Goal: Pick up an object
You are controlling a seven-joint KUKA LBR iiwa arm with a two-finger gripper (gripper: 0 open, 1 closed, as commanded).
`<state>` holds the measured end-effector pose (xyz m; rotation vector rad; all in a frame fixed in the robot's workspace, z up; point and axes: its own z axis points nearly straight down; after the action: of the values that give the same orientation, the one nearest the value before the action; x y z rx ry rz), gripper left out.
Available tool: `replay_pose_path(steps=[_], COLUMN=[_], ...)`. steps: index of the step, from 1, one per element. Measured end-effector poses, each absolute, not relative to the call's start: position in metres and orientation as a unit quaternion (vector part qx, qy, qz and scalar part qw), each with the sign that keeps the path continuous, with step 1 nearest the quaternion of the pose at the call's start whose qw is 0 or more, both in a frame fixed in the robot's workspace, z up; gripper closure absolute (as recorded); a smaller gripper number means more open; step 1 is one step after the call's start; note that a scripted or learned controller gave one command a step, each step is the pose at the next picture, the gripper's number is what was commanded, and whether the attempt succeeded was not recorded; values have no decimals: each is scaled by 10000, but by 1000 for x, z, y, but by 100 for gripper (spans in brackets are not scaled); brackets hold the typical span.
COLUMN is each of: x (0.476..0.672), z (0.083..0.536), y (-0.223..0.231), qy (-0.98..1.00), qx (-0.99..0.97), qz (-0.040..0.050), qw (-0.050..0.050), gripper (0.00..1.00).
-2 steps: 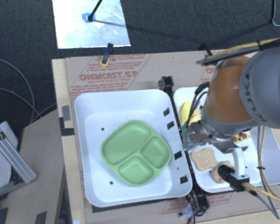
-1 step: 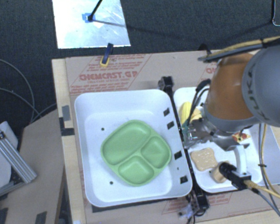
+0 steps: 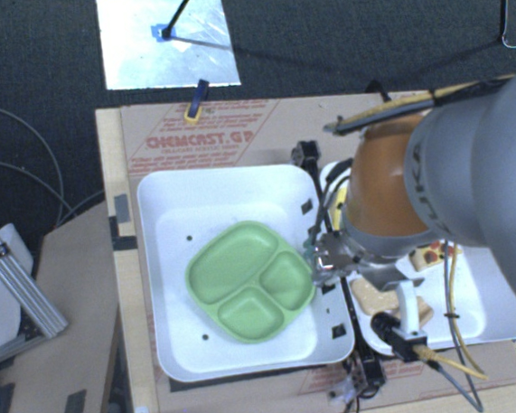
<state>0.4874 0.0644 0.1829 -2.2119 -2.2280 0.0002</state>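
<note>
The tool (image 3: 321, 263) is hovering at the right rim of the green divided plate (image 3: 250, 282); its grip cannot be told; ideally it is settling squarely over that rim before closing.

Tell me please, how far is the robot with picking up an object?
Done: the arm has reached over the bins, and the gripper is low at the right rim of the green divided plate in the left bin. In hand: nothing visibly lifted; the plate lies flat. Left: a secure grasp and the lift.
</note>
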Motion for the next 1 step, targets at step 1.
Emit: replay_pose_path(steps=[1], x=[488], z=[266], y=[-12], qy=[-7054], qx=[-7088], qz=[-31], qw=[-50], gripper=[100])
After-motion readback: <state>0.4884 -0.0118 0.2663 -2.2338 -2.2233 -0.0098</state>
